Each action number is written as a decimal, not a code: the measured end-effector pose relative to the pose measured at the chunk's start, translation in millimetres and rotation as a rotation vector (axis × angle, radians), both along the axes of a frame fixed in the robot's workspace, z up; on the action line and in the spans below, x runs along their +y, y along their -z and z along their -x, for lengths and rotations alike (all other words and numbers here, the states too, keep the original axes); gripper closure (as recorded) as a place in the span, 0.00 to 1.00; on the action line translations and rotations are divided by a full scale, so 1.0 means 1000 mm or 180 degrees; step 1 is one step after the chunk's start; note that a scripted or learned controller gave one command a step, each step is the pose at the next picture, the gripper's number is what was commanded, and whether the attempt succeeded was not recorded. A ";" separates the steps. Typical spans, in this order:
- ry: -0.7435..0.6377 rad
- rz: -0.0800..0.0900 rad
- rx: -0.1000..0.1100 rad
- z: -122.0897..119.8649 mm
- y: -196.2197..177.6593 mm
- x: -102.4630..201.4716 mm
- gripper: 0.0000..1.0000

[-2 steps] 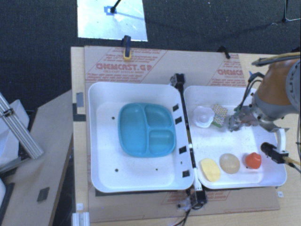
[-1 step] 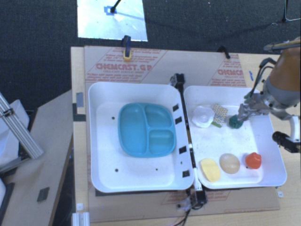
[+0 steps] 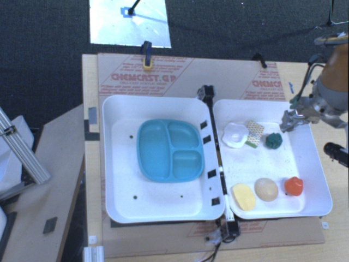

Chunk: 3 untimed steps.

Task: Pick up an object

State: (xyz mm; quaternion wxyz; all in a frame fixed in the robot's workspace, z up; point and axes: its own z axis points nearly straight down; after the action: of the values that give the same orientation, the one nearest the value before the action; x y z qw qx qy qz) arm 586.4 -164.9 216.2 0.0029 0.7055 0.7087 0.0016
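Observation:
The right bin holds several small objects. A dark green lump lies near its back, with a white cup-like piece and a patterned yellowish packet to its left. Along the front sit a yellow block, a beige ball and a red-orange object. My gripper hangs over the back right of this bin, just up and right of the green lump, with nothing seen in it.
The left bin carries a blue divided tray. Black clips run along the seam between the bins. A yellow clamp stands at the board's back edge. The arm's grey body fills the right side.

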 end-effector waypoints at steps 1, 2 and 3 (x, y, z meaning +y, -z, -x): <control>0.0000 -0.0002 0.0004 -0.001 -0.030 0.000 1.00; -0.0016 -0.0008 0.0009 -0.011 -0.038 0.053 1.00; -0.0018 -0.0009 0.0006 -0.026 -0.042 0.109 1.00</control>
State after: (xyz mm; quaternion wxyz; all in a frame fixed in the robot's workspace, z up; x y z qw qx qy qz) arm 612.4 -56.1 257.8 0.0012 0.7035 0.7107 0.0019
